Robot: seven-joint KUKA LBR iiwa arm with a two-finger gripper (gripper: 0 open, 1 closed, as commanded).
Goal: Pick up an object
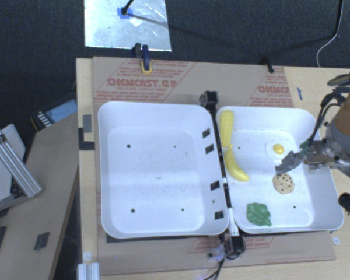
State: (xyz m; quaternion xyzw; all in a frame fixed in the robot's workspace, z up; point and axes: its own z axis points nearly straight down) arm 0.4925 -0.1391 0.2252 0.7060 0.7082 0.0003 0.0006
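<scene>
Two shallow white plastic bins sit side by side on a pale bench covered with a printed cardboard sheet. The left bin [157, 168] shows its bare floor with a few small dark holes. The right bin [300, 214] holds four items: a long yellow plastic banana [230, 146] lying along its left wall, nearly parallel to the divider between the bins; a white and yellow fried-egg toy [277, 150] near the middle of the far half; a round tan cookie with dark chips [284, 183] a little nearer the camera than the egg; and a crumpled green leafy piece [259, 213] close to the near wall. The grey arm reaches in from the right, and its dark two-finger gripper [286, 163] hangs low over the right bin, between the egg and the cookie, its tip just beside the cookie's upper edge. Nothing is visible between the fingers, and whether they are spread or pressed together cannot be told from this slanted view.
</scene>
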